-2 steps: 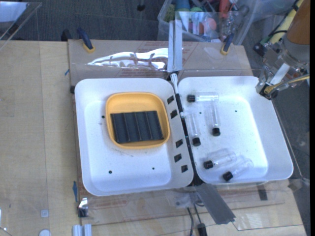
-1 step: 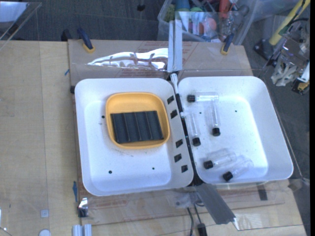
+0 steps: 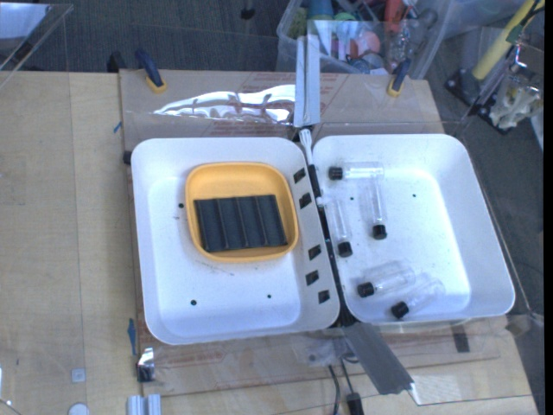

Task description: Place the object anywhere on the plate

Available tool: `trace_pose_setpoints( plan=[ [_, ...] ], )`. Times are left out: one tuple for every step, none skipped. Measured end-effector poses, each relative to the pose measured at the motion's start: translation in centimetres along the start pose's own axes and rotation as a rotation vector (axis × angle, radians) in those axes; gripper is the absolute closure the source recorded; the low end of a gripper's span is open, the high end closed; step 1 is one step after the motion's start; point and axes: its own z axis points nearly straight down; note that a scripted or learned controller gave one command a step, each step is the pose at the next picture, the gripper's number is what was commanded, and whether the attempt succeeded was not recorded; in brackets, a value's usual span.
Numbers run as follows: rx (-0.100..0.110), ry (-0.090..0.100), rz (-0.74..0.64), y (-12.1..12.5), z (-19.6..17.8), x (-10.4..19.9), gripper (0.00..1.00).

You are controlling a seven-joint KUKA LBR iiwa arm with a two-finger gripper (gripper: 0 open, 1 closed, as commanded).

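Clear vials point(image 3: 378, 207) lie scattered beside yellow plate point(image 3: 241, 209).

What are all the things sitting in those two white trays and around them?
Shallow white bins: two, white, side by side on the bench; left bin, right bin.
Square yellow plastic plate: one, yellow, in the left bin.
Dark ribbed rectangular block: one, dark grey, lying on the plate.
Clear plastic vials with black caps: five, transparent; in the right bin: one near the top, one upright in the picture at centre, one by the divider, two at the bottom.
Clear box of colourful items: one, behind the bins.
Wooden bench: one, tan, under everything.
Blue-handled clamps: two, at the bench's far edge.
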Motion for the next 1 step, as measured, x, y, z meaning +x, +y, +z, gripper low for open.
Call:
trace_pose_setpoints(
  plan=[
    [-0.002, 0.000, -0.249, 0.05, -6.09, 0.42, 1.00]
  ],
)
